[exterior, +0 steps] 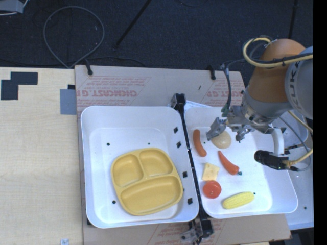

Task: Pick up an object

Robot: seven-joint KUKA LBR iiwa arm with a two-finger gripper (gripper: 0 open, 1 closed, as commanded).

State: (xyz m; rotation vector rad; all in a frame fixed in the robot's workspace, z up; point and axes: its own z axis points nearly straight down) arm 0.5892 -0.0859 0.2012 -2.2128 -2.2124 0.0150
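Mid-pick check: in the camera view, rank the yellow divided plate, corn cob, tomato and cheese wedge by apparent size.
1. yellow divided plate, by far the largest
2. corn cob
3. tomato and cheese wedge: they look much alike, so no ranking between them.

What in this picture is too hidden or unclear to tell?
- Pincer, camera view: the wrist above masks its fingertips, so any grip on the beige round piece is unclear.
- Arm: cut off at the right.
- Printing on the cardboard: upside down and faint.
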